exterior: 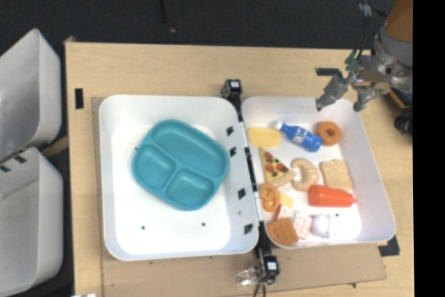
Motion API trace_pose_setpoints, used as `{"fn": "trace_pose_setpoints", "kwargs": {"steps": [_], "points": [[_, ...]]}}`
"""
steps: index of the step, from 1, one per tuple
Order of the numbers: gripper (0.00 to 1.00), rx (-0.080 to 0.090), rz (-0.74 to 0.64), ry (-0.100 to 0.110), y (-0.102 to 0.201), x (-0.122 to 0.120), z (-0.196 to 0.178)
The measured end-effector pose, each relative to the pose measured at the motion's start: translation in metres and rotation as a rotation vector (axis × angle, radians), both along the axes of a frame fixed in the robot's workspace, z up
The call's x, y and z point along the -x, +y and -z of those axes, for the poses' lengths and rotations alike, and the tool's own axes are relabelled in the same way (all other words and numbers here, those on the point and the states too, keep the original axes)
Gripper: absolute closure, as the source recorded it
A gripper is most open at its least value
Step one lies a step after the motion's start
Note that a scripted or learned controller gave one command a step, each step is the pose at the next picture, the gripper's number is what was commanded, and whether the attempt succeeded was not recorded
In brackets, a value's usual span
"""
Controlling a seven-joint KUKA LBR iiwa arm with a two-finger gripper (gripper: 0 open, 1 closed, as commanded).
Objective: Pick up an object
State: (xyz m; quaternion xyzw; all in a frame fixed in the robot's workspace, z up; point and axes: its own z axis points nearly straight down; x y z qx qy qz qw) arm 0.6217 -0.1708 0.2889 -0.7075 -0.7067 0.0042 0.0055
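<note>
My gripper (344, 99) hangs over the far edge of the right bin (372, 170), its two dark fingers spread open with nothing between them. Just below it lie a brown doughnut (328, 132) and a blue bottle (300, 135). Further down the bin are a yellow piece (264, 138), a pizza slice (273, 168), a pretzel (304, 174), a slice of toast (336, 173), an orange carrot (331, 197), an orange ring (269, 197), a waffle (283, 231) and small white items (313, 225).
The left bin (118, 219) holds a teal compartment plate (181, 163). A black-clipped divider (243, 163) joins the two bins. White chair shapes (24, 142) stand past the bench's left edge. The arm's wrist (393, 55) enters from the upper right.
</note>
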Motion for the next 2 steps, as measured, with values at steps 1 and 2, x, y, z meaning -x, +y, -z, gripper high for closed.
{"fn": "trace_pose_setpoints", "kwargs": {"steps": [1, 2], "points": [[0.00, 0.001, -0.002, -0.010, 0.000, -0.001, -0.005], [0.00, 0.001, 0.000, -0.003, 0.003, 0.006, 0.058]]}}
